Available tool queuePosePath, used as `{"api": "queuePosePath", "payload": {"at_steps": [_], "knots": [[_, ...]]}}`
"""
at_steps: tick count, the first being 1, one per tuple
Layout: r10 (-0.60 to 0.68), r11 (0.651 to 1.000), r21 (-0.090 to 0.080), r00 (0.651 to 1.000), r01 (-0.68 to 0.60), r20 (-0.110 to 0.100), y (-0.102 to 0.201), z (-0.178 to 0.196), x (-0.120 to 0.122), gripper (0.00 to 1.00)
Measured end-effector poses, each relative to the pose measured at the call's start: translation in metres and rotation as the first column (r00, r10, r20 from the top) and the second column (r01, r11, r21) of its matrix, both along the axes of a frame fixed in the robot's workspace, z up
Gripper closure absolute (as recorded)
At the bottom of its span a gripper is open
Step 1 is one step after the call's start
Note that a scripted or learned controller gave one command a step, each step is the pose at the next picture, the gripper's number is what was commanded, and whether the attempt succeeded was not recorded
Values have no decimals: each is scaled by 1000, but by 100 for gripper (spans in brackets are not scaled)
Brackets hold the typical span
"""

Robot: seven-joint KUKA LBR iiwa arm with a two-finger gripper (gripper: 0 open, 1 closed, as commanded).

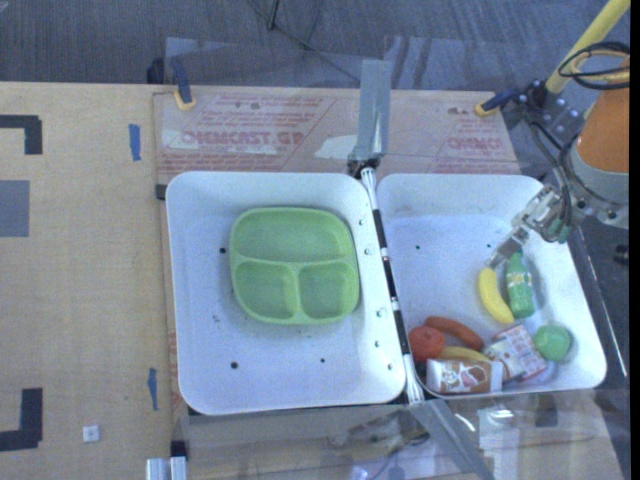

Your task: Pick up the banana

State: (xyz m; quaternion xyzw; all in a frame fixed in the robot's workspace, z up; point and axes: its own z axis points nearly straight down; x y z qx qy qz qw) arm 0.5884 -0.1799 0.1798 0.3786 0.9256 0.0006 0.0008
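Landmark: we take the right bin point(440, 208).
Banana point(493, 295): lies at the bin's right-centre, touching a green bottle point(518, 285).
Approach: we judge the fingers should straddle the banana's free left side, clear of the bottle.
Gripper point(537, 218): hovers above the banana's far end; open or clenched, we cannot tell.
Arm: enters from the bin's right.

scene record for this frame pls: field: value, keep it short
target: banana, yellow, lying in the right bin, near its right side
beside target: green bottle, touching or nearly touching the banana's right edge
gripper: gripper above the banana's upper end, nothing seen between its fingers
right bin, near edge: tomato, carrot, small cartons, green ball
left bin: left bin holds a green divided plate
task state: banana not yet picked up
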Motion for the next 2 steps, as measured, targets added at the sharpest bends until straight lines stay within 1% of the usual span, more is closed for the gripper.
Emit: {"api": "queuePosePath", "payload": {"at_steps": [1,2], "knots": [[212,977,-20,976,-211,41,24,-79,-68,0],[-9,1000,-2,1000,9,10,17,-92,-26,0]]}}
